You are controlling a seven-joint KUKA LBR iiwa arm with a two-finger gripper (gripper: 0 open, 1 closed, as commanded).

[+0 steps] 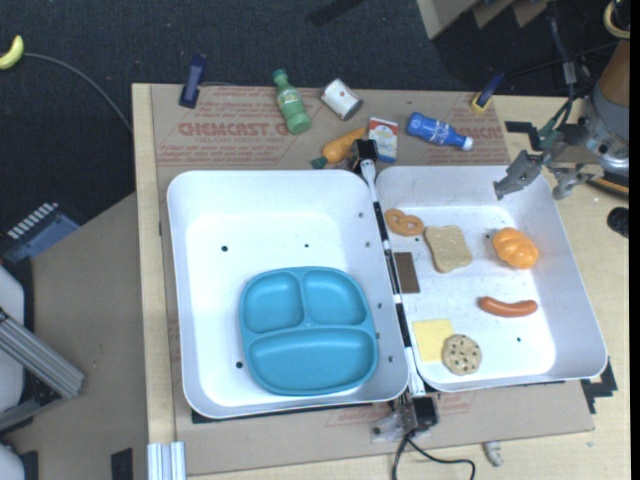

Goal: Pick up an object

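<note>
The pincer point(515, 180) hangs at the upper right of the frame; I cannot tell its state. It is near the orange toy point(515, 248), probably approaching it.

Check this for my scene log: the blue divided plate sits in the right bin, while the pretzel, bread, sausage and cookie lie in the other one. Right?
Not quite. The camera view shows the blue divided plate in the left bin; the pretzel, bread, sausage and cookie lie in the right bin.

claw point(517, 180) above right bin point(570, 298), blue tray point(308, 330)
</note>
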